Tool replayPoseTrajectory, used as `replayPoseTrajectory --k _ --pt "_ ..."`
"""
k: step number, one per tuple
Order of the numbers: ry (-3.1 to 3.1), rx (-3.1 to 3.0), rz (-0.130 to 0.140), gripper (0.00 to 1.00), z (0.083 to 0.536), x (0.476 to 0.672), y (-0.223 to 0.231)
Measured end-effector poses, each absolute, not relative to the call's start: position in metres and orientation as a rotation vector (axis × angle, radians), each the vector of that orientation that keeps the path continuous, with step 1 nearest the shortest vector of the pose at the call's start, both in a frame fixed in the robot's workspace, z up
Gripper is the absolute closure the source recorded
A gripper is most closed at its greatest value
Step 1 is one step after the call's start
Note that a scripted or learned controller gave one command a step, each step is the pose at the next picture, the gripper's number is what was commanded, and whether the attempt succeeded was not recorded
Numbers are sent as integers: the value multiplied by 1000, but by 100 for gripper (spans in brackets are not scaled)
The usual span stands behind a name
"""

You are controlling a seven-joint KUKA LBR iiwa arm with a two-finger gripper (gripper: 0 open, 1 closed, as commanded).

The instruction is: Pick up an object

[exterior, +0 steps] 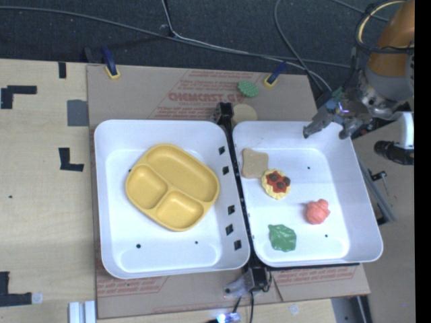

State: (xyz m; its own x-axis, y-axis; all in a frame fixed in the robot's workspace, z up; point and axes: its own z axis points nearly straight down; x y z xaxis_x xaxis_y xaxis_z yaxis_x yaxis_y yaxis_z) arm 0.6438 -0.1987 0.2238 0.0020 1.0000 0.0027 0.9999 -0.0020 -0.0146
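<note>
While tool [328, 128] hangs open, empty, over right bin's [360, 180] far rim, pink toy [317, 211] lies below.

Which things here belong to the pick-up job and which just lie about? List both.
Job: gripper, open; tan slice, pizza piece, pink toy, green leaf in the right bin.

Lying about: yellow tray, green disc, clamps.

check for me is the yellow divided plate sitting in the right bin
No, the yellow divided plate lies in the left bin, while the right bin holds the small food pieces.
</note>
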Motion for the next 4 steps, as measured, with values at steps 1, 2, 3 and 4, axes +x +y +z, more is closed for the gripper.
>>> replayPoseTrajectory --k 1,2,3,4 --pt "-2223 -2219 2 0 232 647 -198" --pt "-2221 -2218 7 0 188 644 -200" --pt "-2223 -2216 6 0 133 651 -193" --pt "-2227 -2220 2 0 83 652 -193"
